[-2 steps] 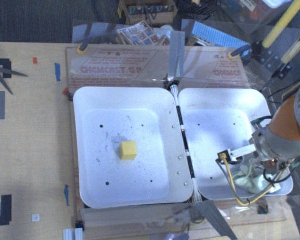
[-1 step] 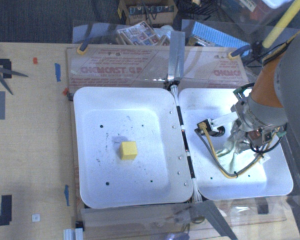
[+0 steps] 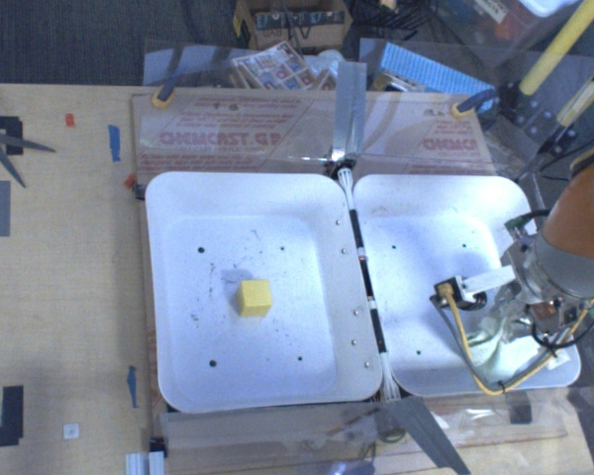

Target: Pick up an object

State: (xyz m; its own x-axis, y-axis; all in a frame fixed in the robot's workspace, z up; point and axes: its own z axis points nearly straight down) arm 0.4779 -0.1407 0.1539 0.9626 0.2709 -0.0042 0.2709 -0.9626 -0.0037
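A tan wooden bench (image 3: 59,295) fills the frame's left, bearing two white bins. The yellow cube (image 3: 254,297) lies in the left bin (image 3: 178,206). The gripper (image 3: 490,317) hangs over the right bin (image 3: 416,216), lower right; its jaw opening cannot be told.

We count two white bins (image 3: 178,206) side by side on the counter (image 3: 59,265). One yellow cube (image 3: 254,297) lies in the left bin. One arm (image 3: 574,236) reaches over the right bin, carrying one pincer (image 3: 495,330).
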